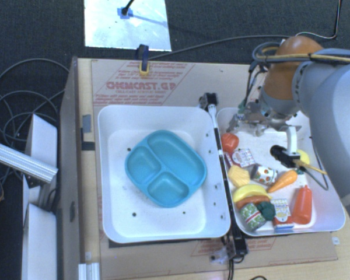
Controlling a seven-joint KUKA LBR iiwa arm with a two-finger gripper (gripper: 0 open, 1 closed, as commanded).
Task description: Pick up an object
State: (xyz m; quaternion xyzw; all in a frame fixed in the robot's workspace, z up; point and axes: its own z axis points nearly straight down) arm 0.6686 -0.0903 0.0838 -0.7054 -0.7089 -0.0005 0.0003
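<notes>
Just beside the pincer (255, 124), not touching, a red toy (229, 142).

We get bright, even light from overhead, and shadows are soft. The bin (114, 214) at 7 o'clock nearly washes out, with a faint shadow rimming the blue tray (165, 167). At 12 o'clock a metal plate (127, 16) glares bluish-white. At 3 o'clock the arm (332, 115) looms soft and out of focus, and the hand (254, 123) under it reads murky. The dark floor (23, 28) at 10 o'clock loses detail.
</notes>
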